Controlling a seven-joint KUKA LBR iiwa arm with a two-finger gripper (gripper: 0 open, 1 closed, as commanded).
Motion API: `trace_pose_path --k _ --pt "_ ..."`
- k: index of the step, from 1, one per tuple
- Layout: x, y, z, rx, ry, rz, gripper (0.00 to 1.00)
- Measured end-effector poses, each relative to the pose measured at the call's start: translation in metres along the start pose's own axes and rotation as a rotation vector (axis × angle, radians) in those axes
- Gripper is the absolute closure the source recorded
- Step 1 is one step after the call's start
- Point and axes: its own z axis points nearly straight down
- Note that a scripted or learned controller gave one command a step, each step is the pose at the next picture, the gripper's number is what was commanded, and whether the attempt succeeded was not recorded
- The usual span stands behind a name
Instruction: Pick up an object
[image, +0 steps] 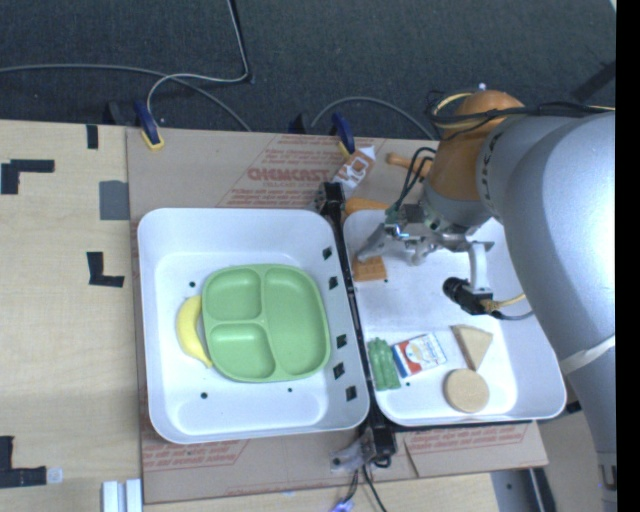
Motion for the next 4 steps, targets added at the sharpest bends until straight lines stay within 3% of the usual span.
trace_pose_path --k 1,3,4 --pt "0.001 0.012 0.002 0.012 0.003 -0.002 0.00" --pt "0.002 0.012 0.002 0.011 0.001 -0.001 0.00" --pt "0.000 -0.002 0.001 0.003 -0.001 0.001 0.00"
